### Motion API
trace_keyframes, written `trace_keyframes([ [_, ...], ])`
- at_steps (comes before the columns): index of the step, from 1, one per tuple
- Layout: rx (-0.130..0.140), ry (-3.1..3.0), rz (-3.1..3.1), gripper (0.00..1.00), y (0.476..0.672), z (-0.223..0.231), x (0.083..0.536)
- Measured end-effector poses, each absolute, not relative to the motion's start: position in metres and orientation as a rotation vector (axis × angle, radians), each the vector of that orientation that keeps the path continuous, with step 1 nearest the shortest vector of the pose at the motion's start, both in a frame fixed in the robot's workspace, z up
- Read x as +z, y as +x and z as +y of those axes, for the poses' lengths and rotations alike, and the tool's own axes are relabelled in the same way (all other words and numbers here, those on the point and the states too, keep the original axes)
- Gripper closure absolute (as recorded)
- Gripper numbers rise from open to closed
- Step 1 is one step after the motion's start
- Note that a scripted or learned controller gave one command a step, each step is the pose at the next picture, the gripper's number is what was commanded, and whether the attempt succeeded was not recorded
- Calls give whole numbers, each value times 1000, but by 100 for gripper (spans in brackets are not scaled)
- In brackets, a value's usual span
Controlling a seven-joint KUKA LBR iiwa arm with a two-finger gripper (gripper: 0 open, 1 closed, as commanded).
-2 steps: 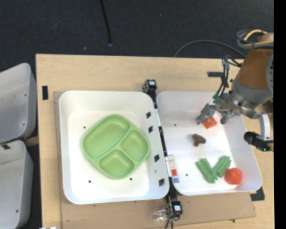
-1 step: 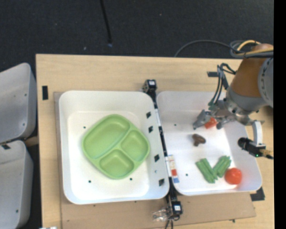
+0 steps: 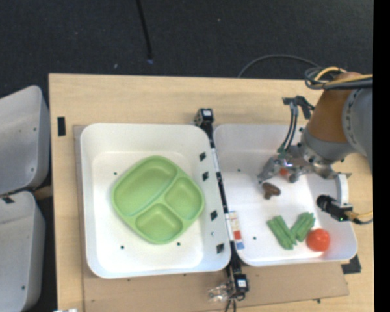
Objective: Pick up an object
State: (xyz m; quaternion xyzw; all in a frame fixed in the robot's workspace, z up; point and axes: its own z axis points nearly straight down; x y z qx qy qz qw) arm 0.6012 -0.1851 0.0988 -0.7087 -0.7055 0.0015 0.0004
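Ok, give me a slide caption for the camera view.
Gripper over a small brown object in the right bin; green divided plate in the left.

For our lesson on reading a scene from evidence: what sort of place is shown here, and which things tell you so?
Probably a robotics test bench, not a kitchen: a grey arm with an orange band reaches over two shallow white plastic bins, and its end effector hangs above small toy-like items, beside a green divided plastic plate.

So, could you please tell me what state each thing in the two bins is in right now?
green divided plate: lying flat in the left bin, right way up.
brown object: loose in the right bin, below the pincer.
green beans: lying flat, untouched.
red ball: resting beside the beans.
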Motion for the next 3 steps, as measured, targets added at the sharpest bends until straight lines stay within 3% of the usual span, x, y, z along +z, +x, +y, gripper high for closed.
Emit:
trace_keyframes([
  [1, -1, -2232, -2218, 100, 603, -186, 112],
  [3, -5, -2225, -2228, 100, 600, -189, 221],
])
